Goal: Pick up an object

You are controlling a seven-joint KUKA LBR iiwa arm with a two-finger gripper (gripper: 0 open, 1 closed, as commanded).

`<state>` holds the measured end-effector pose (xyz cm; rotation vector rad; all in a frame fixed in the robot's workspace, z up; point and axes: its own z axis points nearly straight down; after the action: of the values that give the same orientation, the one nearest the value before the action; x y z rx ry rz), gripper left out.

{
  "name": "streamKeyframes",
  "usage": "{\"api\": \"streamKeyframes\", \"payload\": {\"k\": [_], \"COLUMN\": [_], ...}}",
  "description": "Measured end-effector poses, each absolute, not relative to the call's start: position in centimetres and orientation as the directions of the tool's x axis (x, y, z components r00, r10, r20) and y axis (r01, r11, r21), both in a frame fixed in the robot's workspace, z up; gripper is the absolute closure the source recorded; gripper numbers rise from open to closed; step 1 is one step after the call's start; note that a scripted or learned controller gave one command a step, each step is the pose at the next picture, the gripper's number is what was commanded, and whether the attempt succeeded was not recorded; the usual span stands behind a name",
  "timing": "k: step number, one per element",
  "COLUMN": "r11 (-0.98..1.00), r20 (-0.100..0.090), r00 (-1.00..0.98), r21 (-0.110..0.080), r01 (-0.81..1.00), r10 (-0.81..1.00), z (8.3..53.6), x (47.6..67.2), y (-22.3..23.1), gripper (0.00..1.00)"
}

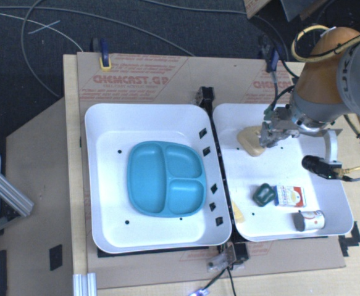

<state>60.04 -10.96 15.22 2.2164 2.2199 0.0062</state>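
Beige lump [251, 142] in right bin [328, 190], near its far-left corner, resting on the floor. Gripper [271, 134] down just beside the lump's right edge, touching or nearly so; can't tell whether open or shut, or whether anything is gripped, since the wrist body blocks the tips. Grey arm [328, 85] w/ orange band coming in from the right, over the bin's far-right corner. Black cable piece [318, 165] hanging off the wrist, above the bin's right edge.

Other items in right bin: green object [264, 195] near the middle toward the front, red-and-white box [289, 196] just beside it on the right, touching or nearly so. Small can [309, 221] lying on its side near the front-right corner, apart from the box. Small yellow bit [236, 213] at the left edge toward the front.

Left bin [105, 184]: blue divided plate [165, 179] about centred, three compartments, flat on the floor.

Bins side by side on cardboard sheet [136, 73] w/ red print along its far edge. Black clips [205, 95] at the seam between bins, far and front ends. Blue-yellow clamp [105, 57] at the sheet's far-left corner. Dark carpet w/ loose cables [50, 5] beyond the far edge.
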Motion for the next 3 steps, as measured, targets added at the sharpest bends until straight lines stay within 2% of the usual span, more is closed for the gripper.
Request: {"api": "streamKeyframes", "payload": {"k": [1,2,3], "r11": [0.002,0.001,0.005], "r20": [-0.001,0.0,0.004], "r00": [-0.002,-0.001,-0.005], "r21": [0.009,-0.001,-0.004], "r01": [1.0,1.0,1.0], "r10": [1.0,1.0,1.0], "z": [21.8,20.8,20.0], "x": [60.3,60.3,58.6], "y": [-10.8,-10.8,-5.6], "gripper": [1.0,1.0,1.0]}}
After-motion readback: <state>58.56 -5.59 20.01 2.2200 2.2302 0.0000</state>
